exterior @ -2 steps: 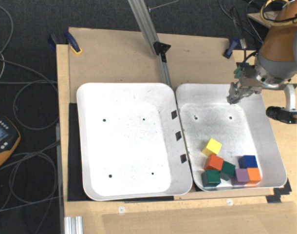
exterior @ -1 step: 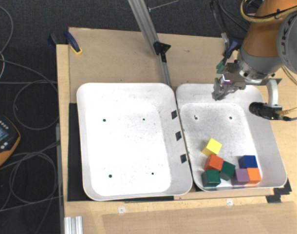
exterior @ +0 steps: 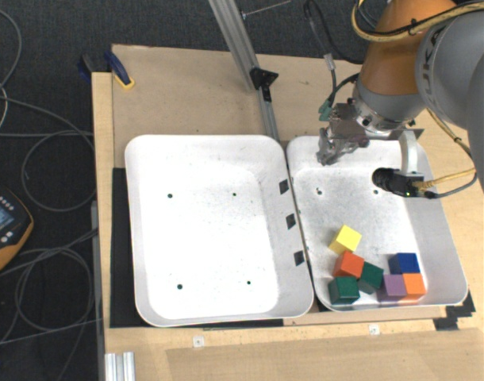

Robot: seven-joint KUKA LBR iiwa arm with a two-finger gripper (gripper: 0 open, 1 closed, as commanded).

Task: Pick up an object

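Wooden bench [exterior: 186, 86], 2 white bins on it. Can't tell how the gripper [exterior: 331, 151] is set from this angle; it hangs over the far end of the right bin [exterior: 444, 236]. All the blocks, yellow block [exterior: 347, 239] nearest, sit well below it, bunched tight, so I reckon a grab could snag neighbours or slip off.

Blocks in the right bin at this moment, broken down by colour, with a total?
Yellow block: 1
Orange blocks: 2
Green blocks: 2
Blue block: 1
Purple block: 1
Total: 7, all clustered at the near end of the right bin.
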